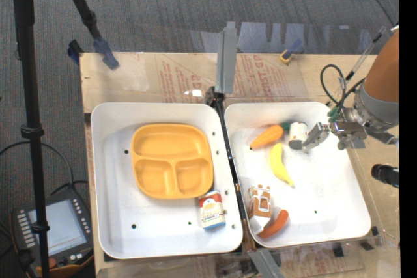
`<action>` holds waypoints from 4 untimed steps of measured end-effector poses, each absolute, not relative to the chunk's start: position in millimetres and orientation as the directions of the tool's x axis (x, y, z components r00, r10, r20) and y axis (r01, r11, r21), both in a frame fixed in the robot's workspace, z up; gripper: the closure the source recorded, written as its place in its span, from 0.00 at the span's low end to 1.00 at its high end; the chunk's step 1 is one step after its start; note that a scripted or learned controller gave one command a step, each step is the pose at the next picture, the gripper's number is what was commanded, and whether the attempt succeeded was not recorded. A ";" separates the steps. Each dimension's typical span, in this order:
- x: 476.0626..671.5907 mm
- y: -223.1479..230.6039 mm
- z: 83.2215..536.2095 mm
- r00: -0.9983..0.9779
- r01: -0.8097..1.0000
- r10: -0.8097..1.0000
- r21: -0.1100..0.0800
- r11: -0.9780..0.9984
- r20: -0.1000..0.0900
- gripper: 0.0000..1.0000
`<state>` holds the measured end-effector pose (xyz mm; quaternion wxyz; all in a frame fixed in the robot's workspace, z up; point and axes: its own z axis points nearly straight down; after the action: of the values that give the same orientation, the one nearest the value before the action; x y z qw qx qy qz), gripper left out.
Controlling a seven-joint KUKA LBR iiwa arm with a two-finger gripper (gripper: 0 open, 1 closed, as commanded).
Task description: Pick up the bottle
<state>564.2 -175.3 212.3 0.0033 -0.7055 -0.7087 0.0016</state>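
The bottle (297, 132) is a small white one with a dark cap end. It lies at the back of the right bin (339, 205), just right of an orange carrot (268, 137). My gripper (328, 139) hovers over the same bin, immediately right of the bottle. Its two grey fingers are spread apart, and the left finger (314, 137) reaches the bottle's right side. Nothing sits between the fingers. The grey wrist and orange band come in from the right edge.
A yellow banana (281, 164) lies below the bottle. A small brown box (260, 200) and a red-orange sausage shape (274, 223) sit at the bin's front. The left bin (111, 205) holds a yellow divided plate (172, 160) and a small carton (212, 211).
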 end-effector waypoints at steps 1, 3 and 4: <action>610.9 -140.7 201.9 0.070 0.998 0.998 -0.007 -0.070 0.001 0.00; 515.9 -86.7 217.7 -0.036 0.999 0.999 -0.007 0.036 0.001 0.00; 515.7 -86.9 217.5 -0.035 0.999 0.999 -0.007 0.035 0.001 0.00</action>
<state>515.7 -86.9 217.5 0.0030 -0.6946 -0.7194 0.0023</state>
